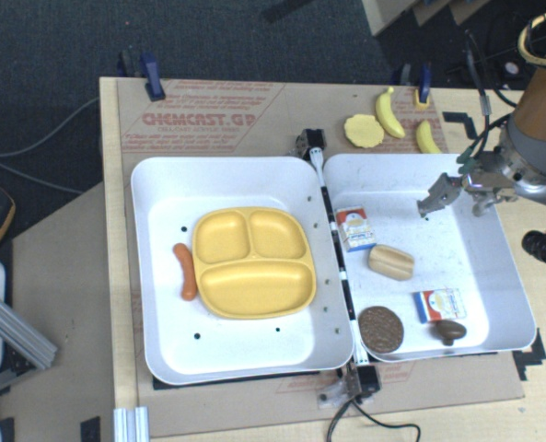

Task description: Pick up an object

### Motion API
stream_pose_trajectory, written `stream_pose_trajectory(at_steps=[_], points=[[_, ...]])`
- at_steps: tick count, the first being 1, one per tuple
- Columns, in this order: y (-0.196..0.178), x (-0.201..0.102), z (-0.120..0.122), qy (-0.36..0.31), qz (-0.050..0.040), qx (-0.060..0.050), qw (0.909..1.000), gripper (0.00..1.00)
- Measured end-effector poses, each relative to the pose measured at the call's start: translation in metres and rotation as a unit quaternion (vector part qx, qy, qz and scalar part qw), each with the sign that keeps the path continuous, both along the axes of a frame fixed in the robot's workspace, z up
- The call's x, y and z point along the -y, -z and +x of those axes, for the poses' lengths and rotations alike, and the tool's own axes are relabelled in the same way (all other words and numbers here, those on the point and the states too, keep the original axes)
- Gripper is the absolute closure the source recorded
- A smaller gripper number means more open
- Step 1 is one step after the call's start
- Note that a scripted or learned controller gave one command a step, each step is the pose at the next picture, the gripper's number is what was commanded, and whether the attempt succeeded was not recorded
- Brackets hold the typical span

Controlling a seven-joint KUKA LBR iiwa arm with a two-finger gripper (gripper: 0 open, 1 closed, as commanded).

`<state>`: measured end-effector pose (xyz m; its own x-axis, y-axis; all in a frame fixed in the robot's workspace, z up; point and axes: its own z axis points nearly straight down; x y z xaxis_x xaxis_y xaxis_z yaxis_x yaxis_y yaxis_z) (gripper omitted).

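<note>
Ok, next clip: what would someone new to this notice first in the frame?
Probably the yellow divided plate in the middle of the left bin, with an orange hot dog lying just beside it. Next, the end effector over the upper part of the right bin, above a scatter of small food items, with two bananas on the bench behind.

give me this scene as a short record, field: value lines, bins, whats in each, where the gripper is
left bin: yellow divided plate in the middle, toy sausage lying beside the plate's left edge
right bin: small carton, bread roll, brown round cookie, flat packet, small brown piece
outside bins: two bananas and a yellow round piece on the bench behind the right bin
gripper: over the right bin's far right part, nothing seen between its fingers
task state: no object picked up yet
</note>
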<state>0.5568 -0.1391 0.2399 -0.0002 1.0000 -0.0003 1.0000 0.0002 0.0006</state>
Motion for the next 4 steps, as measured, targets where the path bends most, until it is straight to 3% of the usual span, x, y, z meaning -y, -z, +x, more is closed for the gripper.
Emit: stream_pose_trajectory(at_steps=[1,2,3,4], points=[[0.151,-0.042,-0.029,-0.001,0.0030,-0.009,1.0000,0.00],[0.156,-0.009,0.020,0.000,-0.0013,0.002,1.0000,0.00],[0.156,-0.039,-0.015,0.000,0.0015,-0.003,1.0000,0.00],[0.145,-0.037,-0.013,0.001,0.0004,0.000,1.0000,1.00]])
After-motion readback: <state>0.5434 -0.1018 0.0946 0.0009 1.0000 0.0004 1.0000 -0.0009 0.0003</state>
